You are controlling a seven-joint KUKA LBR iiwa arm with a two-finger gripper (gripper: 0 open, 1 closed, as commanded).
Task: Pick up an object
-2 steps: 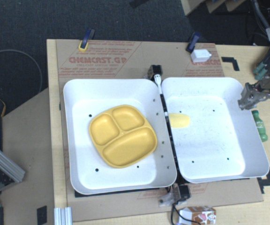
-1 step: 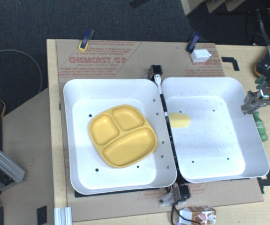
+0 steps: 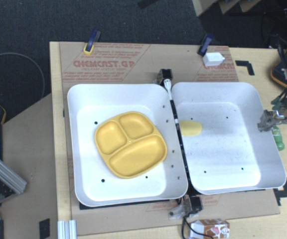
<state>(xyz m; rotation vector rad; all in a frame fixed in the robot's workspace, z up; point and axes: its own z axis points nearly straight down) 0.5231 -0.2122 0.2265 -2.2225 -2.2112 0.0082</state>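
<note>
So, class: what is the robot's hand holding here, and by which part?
Nothing is visibly held. The hand sits at the right bin's right rim, apart from the yellow piece.

Gripper (image 3: 269, 121) at far right edge, low, little of arm visible; finger state unclear

— What do we have on the tabletop (image 3: 59, 133)?

— We see a pale wooden board, with a brown sheet (image 3: 133, 61) bearing red lettering across its far part. Two shallow white bins sit on it side by side, their inner rims touching: the left bin (image 3: 78, 133) and the right bin (image 3: 253, 108).

— And along the edges?

— At the far edge we spot a blue and yellow clamp (image 3: 90, 42) toward the left and a small white block (image 3: 213, 59) toward the right. At the near edge, below the seam between the bins, we notice a small brown and white packet (image 3: 214, 229).
</note>
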